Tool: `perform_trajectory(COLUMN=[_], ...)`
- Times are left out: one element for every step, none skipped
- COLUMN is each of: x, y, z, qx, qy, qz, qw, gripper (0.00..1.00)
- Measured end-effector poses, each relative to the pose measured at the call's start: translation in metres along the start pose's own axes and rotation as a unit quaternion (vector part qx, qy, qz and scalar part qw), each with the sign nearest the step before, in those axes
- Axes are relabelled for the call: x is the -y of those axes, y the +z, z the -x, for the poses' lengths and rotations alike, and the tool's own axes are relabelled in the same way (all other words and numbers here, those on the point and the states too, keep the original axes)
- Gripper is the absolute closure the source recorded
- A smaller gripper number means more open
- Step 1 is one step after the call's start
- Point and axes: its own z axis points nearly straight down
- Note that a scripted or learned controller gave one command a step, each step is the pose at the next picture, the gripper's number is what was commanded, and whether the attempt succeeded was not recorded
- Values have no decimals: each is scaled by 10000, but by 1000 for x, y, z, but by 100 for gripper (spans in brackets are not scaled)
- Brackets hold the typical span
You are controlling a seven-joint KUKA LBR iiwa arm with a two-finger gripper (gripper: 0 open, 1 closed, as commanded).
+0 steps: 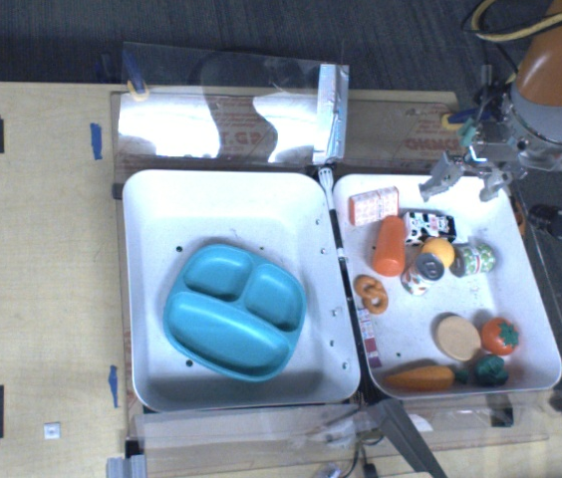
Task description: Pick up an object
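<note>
Pincer (fingers spread) low, empty

- The arm is cut off by the right and top edges;
- the small patterned items beside the orange ball are too blurred to name.

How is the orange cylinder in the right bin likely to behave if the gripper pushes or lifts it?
The orange cylinder lies on its side, so a sideways push would probably roll it toward the pretzel or the can. Its smooth, rounded surface looks slippery, so fingers might slide off. It looks like plastic toy food, likely light and stiff.
</note>
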Motion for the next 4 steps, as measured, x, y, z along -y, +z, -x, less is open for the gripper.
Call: perform_trajectory(x=[-12,-1,-3,19], y=[137,146,139,149], z=[4,47,0,6], qx=[32,-27,34,22], qy=[-503,-319,650,549], qz=[128,181,144,285], qw=[9986,9993,9978,9981], gripper=[0,0,0,0])
